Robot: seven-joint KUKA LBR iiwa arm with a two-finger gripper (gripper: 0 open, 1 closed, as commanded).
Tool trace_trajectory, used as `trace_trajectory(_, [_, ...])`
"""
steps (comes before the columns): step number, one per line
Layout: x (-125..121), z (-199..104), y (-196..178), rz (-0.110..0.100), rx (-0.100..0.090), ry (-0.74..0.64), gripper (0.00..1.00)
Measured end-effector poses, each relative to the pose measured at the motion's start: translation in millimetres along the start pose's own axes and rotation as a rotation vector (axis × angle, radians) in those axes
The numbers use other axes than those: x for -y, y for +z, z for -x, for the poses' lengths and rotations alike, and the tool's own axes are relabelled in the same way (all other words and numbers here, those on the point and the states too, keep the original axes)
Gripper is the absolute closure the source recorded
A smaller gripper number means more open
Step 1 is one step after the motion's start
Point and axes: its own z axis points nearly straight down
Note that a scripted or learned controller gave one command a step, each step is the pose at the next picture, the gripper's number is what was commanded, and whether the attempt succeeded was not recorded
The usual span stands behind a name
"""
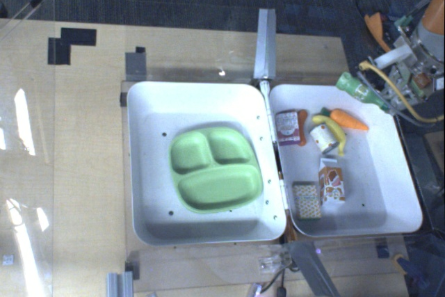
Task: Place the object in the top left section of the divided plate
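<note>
The end effector (375,90) pinches a green bottle (358,89); carry it high over to the plate's (215,169) top-left section.

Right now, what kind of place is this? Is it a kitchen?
Probably a robot lab bench, not a kitchen: two white bins sit on a wooden bench, a robot arm reaches in, and the carrot looks like toy food.
</note>
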Motion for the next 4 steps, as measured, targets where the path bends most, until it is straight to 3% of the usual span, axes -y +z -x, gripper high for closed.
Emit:
trace_trajectory(1, [80.1, 14.2, 85.6, -0.003, -0.001, -0.288, 1.00])
trace_trajectory(2, [140.2, -52.8, 26.4, -0.002, -0.003, -0.544, 1.00])
trace_trajectory(3, [210.1, -9.0, 24.9, -0.003, -0.002, -0.699, 1.00])
trace_trajectory(4, [209.9, -9.0, 24.8, -0.003, -0.002, -0.699, 0.00])
